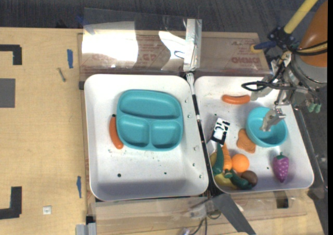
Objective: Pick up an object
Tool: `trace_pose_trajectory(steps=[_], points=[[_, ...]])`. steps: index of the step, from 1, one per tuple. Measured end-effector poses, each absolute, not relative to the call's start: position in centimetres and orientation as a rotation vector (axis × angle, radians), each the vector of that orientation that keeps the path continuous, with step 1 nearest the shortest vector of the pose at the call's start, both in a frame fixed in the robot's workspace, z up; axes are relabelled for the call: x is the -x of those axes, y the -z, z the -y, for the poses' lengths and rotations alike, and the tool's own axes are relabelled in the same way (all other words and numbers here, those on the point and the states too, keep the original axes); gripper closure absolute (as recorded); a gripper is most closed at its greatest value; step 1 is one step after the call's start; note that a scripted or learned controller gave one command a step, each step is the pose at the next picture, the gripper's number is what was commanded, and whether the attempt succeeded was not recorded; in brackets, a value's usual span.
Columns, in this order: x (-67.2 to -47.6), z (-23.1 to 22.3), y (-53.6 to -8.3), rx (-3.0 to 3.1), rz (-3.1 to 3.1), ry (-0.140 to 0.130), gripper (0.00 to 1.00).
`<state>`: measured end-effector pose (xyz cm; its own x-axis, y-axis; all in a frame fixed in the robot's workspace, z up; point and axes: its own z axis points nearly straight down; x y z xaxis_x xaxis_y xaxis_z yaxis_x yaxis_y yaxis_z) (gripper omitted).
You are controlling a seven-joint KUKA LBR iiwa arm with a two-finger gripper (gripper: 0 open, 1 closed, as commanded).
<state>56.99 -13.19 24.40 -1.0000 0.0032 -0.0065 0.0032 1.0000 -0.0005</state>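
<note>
My gripper (271,119) hangs over the right bin (304,140), its tip just above or inside a teal bowl (270,134). Around the bowl lie an orange sausage-shaped piece (235,99), a flat orange piece (245,141), a purple bunch of grapes (281,167) and a black-and-white tagged block (220,130). At the bin's front left corner sit an orange (240,163), a banana (223,178), a green vegetable (219,158) and a brown item (250,177), crowded together. Nothing visibly sits in the gripper.
The left bin (99,124) holds a teal divided plate (150,119) with an orange carrot (115,133) along its left side. A clear plastic sheet (135,46) and cardboard lie behind the bins. The arm and its cables (291,67) crowd the right bin's far right corner.
</note>
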Motion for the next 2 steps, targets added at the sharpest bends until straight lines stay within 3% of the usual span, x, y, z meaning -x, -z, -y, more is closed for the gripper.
trace_pose_trajectory(steps=[1, 2], points=[[-56.0, 18.3, -9.7, -0.190, -3.127, 0.002, 0.00], [-52.4, 13.1, -9.3, -0.447, -3.085, 0.003, 0.00]])
